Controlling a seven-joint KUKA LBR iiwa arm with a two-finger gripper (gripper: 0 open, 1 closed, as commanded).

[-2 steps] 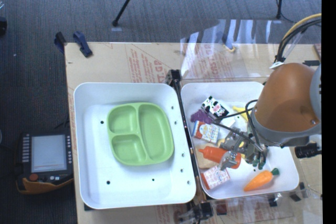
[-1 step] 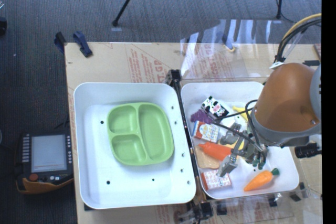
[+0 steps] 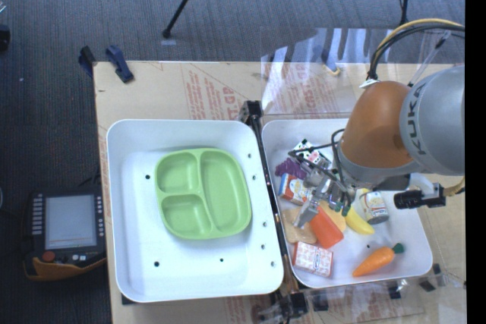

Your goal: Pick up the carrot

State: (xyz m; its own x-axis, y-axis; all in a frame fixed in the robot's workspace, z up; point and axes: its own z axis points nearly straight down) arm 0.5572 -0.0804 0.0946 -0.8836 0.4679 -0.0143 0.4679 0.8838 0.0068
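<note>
The carrot lies in the right bin, at about 5 o'clock in it, apart from the gripper. The gripper hangs over the toys in the bin middle, at 10 o'clock from the carrot; if its fingers are open, I cannot tell

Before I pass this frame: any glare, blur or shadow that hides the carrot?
Camera view: the carrot is sharp and evenly lit in the right bin; glare streaks lie on the bench behind it, well clear; the arm and small items are slightly soft.
</note>
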